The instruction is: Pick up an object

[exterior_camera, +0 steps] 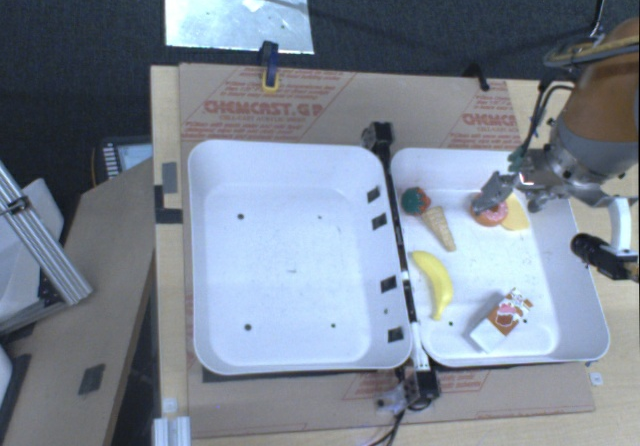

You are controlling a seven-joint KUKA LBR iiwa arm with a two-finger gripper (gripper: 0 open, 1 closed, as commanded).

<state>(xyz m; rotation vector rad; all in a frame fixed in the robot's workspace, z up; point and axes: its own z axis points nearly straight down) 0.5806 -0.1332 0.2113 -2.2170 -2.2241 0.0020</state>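
In the right bin [570, 279] lie a yellow banana [433, 281], an ice cream cone toy [430, 215] with a red and green top, a pink donut [491, 215] on a yellow piece [516, 217], and a small red and white box [503, 319]. My gripper [492, 198] hangs at the far side of that bin, its grey fingers low over the donut's left part. The fingers look close together and I see nothing held between them.
The left bin [200, 234] stands beside the right one, with black clips [380, 196] along the shared wall. A yellow clamp [270, 67] sits at the board's far edge. A black part of the arm [600, 256] overhangs the right bin's right rim.
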